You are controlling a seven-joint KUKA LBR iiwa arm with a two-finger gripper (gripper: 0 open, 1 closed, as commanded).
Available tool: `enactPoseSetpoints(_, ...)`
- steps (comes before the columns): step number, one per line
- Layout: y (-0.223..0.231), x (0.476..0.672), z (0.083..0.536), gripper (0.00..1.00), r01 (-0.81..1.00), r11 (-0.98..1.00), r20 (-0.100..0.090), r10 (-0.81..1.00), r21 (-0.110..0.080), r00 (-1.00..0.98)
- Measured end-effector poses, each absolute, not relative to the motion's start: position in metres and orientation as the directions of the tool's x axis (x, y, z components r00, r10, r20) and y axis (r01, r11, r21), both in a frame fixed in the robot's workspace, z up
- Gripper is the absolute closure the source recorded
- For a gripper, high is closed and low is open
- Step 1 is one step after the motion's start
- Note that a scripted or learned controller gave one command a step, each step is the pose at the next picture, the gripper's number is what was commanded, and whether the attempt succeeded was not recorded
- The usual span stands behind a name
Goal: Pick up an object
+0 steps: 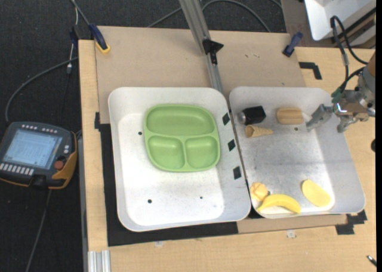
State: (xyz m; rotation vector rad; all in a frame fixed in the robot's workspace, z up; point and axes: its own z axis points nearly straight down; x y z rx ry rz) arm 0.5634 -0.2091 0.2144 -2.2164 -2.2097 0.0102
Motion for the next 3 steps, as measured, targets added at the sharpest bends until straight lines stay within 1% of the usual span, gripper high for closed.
enactPoseSetpoints(1, -0.209, 0.566, 0.221, 0.00, 1.000, 0.001, 0.000, 1.000, 0.000, -0.001)
enactPoseSetpoints(2, -0.209, 0.574, 0.162, 0.00, 1.000, 0.001, 0.002, 1.000, -0.005, -0.001)
enactPoseSetpoints(3, -0.200, 0.576, 0.103, 0.00, 1.000, 0.001, 0.003, 1.000, -0.007, -0.001)
